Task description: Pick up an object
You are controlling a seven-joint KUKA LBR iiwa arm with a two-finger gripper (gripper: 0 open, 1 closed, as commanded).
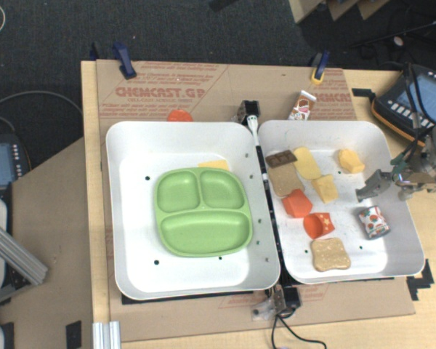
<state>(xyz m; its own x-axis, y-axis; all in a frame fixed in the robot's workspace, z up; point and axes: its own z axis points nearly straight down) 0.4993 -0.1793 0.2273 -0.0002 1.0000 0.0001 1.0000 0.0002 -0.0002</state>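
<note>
The right white bin (400, 262) holds several toy foods: a brown bar (280, 158), yellow pieces (306, 163) (325, 188), a yellow block (350, 160), a tan slab (283, 182), a red chunk (296, 203), a red cup-like piece (318, 225), a bread slice (330, 254) and a small printed can (373, 222). My gripper (374, 185) hangs over the bin's right side, just above the can and to the right of the yellow pieces. Nothing shows in its grasp.
The left white bin (131, 267) carries a green divided plate (202, 212) with a yellow piece (214, 165) behind it. A small carton (302, 106), an orange item (179, 115) and a black part (248, 110) lie behind the bins. Blue clamps (123, 59) (319, 65) grip the board's far edge.
</note>
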